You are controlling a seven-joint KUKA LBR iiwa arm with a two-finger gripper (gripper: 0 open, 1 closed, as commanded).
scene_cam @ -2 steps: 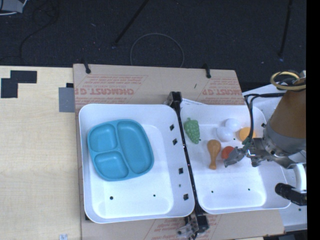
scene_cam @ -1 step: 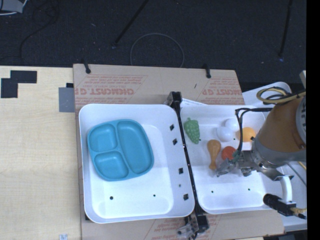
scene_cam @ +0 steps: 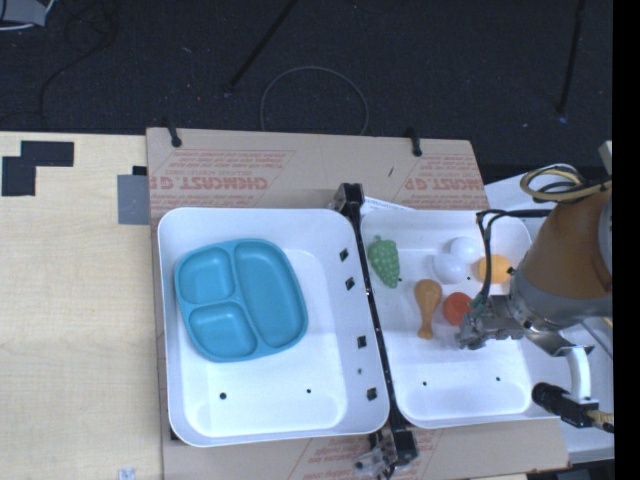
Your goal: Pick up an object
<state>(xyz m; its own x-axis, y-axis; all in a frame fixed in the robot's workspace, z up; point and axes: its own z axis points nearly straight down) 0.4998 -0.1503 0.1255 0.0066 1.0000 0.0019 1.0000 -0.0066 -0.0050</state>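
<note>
The right bin [scene_cam: 470, 398] holds several small objects: a green bumpy piece [scene_cam: 384, 260], a tan wooden-spoon-shaped piece [scene_cam: 428, 305], a red ball [scene_cam: 457, 308], a white ball [scene_cam: 458, 260] and an orange piece [scene_cam: 494, 268] partly behind the arm. My gripper [scene_cam: 480, 330] reaches in from the right and sits low in this bin, just right of and below the red ball. Nothing shows between its fingers.
The left bin [scene_cam: 255, 408] holds a blue three-compartment plate [scene_cam: 240, 298]. A black divider [scene_cam: 365, 318] runs between the bins. Cardboard lies under both. The grey and orange arm [scene_cam: 565, 268] covers the right bin's right side. Bare bin floor lies along the front of both bins.
</note>
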